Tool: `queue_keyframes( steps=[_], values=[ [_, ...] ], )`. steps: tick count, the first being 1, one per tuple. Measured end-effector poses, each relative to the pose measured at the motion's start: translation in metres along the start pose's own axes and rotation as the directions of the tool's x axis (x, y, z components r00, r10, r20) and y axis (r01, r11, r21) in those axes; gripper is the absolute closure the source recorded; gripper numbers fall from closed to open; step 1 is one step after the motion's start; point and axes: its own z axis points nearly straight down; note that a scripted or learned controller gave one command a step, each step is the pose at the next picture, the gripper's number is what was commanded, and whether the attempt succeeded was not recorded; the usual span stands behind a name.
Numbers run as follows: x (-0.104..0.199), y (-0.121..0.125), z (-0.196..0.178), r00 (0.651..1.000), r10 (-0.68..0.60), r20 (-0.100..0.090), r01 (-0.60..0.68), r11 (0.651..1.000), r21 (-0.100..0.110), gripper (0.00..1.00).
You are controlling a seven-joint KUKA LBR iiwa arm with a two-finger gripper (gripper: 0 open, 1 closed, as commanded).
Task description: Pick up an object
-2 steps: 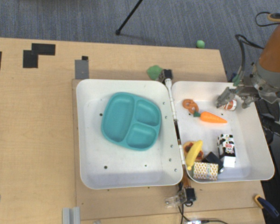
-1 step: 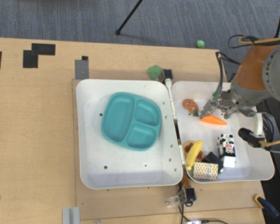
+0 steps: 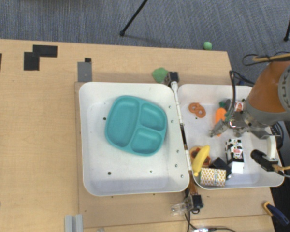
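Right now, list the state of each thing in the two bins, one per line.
Teal divided plate: flat in left bin, compartments bare.
Banana: lying in right bin's near corner.
Carrot: lying beside the gripper.
Pretzel: flat, apart from others.
Patterned cup: tipped on its side.

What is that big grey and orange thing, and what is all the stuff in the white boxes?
That is a robot arm, seen by a camera looking down from above. It reaches in from the right. At its tip is a gripper, like two metal fingers for picking things up. It hangs low over the right bin, near an orange carrot toy. I can't tell whether it is holding anything, or whether it is open.

There are two white bins on a wooden bench. The left bin has a teal plate with three sections. The right bin has small toys: a banana, an orange pretzel shape, a black and white cow-patterned carton and a speckled cup lying on its side.
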Motion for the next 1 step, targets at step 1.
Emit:
queue_keyframes(
  steps=[1],
  values=[
    [0.0377,0.0407,0.0006,1.0,-0.004,-0.002,0.004,1.0,-0.001,0.0]
  ],
)
